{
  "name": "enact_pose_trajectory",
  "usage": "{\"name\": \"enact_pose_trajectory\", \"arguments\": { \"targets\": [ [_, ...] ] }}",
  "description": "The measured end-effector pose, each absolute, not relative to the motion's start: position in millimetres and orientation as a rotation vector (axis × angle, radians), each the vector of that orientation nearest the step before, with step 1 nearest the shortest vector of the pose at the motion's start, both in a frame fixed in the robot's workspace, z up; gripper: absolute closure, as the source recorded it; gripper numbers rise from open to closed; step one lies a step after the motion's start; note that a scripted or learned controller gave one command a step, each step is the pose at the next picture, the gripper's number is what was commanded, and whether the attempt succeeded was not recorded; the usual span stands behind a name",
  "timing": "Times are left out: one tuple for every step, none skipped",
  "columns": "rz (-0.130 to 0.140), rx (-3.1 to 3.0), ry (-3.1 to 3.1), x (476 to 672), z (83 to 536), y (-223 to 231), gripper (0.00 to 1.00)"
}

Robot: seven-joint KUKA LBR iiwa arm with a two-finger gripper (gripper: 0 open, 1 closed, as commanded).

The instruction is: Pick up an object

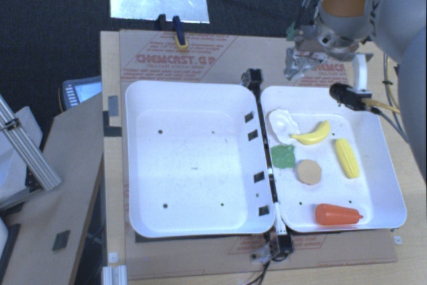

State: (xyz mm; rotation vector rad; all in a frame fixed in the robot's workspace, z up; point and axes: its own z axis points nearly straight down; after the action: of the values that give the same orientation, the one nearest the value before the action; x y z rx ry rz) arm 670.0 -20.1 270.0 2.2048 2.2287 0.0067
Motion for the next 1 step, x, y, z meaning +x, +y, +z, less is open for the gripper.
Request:
{"name": "enact_pose_trajectory", "arguments": {
  "targets": [
    [-0.005, 2.225, 2.222, 595.9, 258.6, -30.5, 1.00]
  ]
}}
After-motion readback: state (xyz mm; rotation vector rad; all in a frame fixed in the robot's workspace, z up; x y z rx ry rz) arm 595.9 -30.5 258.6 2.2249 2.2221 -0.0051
